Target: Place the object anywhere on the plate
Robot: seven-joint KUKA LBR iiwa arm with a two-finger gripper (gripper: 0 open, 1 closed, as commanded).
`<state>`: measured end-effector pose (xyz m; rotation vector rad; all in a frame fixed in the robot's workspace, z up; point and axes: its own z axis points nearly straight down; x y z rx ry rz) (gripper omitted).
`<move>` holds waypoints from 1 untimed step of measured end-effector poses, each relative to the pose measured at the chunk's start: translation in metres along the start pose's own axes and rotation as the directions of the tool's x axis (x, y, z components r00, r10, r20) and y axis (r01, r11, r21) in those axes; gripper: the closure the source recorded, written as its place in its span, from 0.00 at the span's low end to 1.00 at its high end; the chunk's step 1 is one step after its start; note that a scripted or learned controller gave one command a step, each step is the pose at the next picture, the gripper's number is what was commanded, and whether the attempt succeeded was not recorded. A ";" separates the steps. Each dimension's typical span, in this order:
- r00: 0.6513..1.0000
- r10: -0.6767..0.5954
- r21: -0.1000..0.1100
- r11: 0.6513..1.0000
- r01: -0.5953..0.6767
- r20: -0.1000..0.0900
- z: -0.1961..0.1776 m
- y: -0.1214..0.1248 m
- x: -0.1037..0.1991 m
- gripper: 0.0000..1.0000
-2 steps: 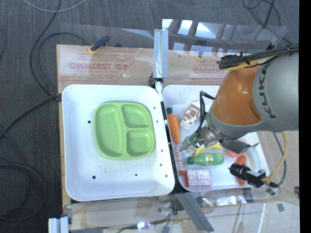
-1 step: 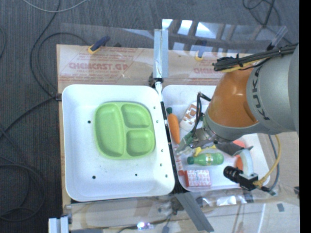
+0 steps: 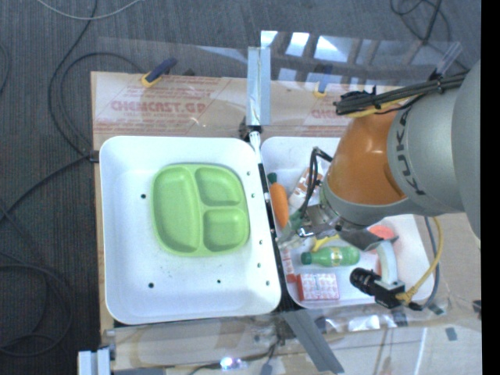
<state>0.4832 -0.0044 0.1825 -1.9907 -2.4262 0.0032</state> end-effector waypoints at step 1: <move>0.986 0.169 0.000 0.986 -0.169 0.005 0.000 0.092 0.004 1.00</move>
